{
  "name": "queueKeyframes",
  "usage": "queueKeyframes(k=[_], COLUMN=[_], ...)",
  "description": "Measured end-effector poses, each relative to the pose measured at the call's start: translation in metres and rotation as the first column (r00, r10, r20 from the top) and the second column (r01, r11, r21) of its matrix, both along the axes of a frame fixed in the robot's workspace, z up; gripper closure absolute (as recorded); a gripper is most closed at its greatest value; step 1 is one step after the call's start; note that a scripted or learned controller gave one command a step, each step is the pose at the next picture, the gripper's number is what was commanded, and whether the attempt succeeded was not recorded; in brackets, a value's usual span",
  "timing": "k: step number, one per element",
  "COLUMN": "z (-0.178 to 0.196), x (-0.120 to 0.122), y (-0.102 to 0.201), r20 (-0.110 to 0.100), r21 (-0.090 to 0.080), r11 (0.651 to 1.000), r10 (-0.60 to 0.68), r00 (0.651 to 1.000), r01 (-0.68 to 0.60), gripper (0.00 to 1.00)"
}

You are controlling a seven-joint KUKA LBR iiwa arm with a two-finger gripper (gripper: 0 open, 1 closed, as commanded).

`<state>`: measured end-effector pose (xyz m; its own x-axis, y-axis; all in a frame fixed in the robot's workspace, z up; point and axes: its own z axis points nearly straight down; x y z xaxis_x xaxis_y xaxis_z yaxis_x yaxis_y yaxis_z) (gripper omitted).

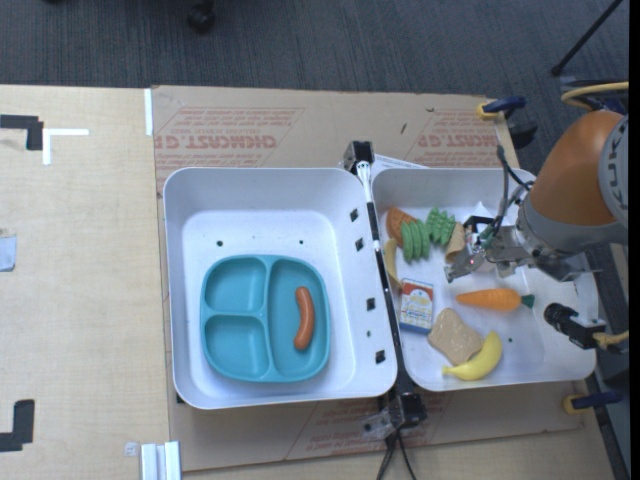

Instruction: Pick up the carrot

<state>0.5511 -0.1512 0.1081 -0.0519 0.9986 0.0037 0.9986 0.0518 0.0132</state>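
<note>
The gripper sits in the right-hand bin, right of centre in the frame, its metal fingers pointing toward the left. Whether those fingers are apart or together cannot be told; they show as a small, cluttered cluster of metal and cable. Nothing is seen between them. The carrot lies flat on the bin floor just below the gripper, its orange body running left to right with a small green end at the right, and it appears apart from the fingers.

Just left of the gripper, in the upper part of the same bin, lie a green leafy vegetable and, touching its left side, an orange-red item. Below them a small printed carton rests near the bin's left wall. A slice of bread lies lower down, with a banana curving along its lower right edge.

Behind the gripper the arm rises toward the right edge of the frame, its orange band broad and rounded.

The left-hand bin holds a teal divided tray, with a sausage lying in the tray's right compartment.
</note>
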Motion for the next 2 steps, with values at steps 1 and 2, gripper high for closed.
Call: queueKeyframes(k=[1,2], z=[-0.0146,-0.0054], x=[-0.0601,-0.0581], y=[0.0292,0.0285], r20=[-0.009,-0.006], r21=[-0.007,-0.007], r11=[0.986,0.987], r10=[0.166,0.159], r00=[0.986,0.987], r01=[-0.166,-0.159], gripper=[0.0,1.0])
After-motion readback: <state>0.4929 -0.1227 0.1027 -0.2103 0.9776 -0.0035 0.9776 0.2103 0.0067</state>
